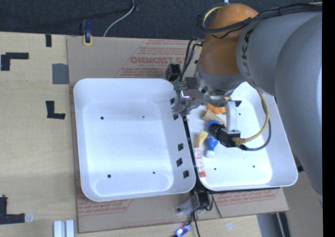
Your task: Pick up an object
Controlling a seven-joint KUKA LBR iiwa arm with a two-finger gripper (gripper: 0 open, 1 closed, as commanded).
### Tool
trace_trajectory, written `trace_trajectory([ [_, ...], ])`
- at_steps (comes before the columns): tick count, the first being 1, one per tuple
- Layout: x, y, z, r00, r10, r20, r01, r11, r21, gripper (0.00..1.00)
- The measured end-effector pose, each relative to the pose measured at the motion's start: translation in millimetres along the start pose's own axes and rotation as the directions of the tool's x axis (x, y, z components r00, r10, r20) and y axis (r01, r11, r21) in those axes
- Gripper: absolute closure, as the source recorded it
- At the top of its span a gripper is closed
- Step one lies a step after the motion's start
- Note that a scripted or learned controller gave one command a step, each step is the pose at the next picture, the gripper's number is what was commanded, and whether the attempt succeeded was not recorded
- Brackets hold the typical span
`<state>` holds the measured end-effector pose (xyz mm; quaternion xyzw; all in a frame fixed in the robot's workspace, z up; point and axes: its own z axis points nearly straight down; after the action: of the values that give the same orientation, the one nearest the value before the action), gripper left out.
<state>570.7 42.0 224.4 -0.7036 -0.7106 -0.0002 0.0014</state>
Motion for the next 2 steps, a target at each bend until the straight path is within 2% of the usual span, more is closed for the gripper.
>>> trace_trajectory([
  [1,-28.1,-72.5,-3.5,1.000,0.012,0.003,-0.012,1.000,0.005,1.00],
  [2,-78.9,-65.3,-9.7,1.000,0.014,0.004,-0.014,1.000,0.000,1.00],
])
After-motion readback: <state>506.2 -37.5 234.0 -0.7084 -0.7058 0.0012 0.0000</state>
